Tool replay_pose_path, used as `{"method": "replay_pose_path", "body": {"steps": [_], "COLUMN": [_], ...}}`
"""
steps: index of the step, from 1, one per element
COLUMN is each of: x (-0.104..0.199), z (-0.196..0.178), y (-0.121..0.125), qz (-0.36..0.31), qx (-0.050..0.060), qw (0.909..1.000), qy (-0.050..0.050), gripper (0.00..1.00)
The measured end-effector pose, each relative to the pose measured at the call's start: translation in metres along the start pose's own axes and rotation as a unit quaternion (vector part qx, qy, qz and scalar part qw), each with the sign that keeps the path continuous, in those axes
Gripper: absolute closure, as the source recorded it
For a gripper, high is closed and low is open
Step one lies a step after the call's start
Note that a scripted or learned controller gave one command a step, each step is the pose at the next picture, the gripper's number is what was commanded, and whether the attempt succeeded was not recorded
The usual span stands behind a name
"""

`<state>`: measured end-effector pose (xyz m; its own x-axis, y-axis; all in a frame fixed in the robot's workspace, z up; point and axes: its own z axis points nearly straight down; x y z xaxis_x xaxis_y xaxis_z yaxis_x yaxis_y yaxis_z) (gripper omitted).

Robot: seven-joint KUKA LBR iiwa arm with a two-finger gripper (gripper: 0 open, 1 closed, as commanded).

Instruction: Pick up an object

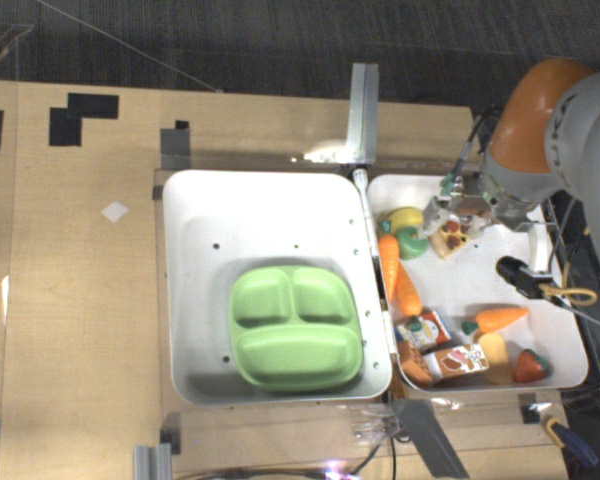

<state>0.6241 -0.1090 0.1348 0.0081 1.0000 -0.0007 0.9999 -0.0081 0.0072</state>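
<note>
Upper right of the frame, the pincer (458,211), whose state I cannot tell, hangs over the right bin (576,360) just above a small, lumpy toy food piece (450,236), probably light, stiff, smooth plastic, best pinched across its narrow middle, beside a glossy yellow-green fruit (408,230).

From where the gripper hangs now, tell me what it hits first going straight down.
Most likely the small multicoloured toy lying right under the gripper in the right bin, beside the yellow-green fruit. Depth is hard to judge from this slanted view.
</note>
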Motion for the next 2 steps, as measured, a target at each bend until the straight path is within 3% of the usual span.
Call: {"method": "replay_pose_path", "body": {"steps": [1,2], "x": [0.019,0.021], "z": [0.039,0.025], "y": [0.021,0.026], "qz": [0.047,0.043], "qx": [0.001,-0.009], "qw": [0.9989,0.9990], "qy": [-0.003,-0.003], "gripper": [0.00,1.00]}}
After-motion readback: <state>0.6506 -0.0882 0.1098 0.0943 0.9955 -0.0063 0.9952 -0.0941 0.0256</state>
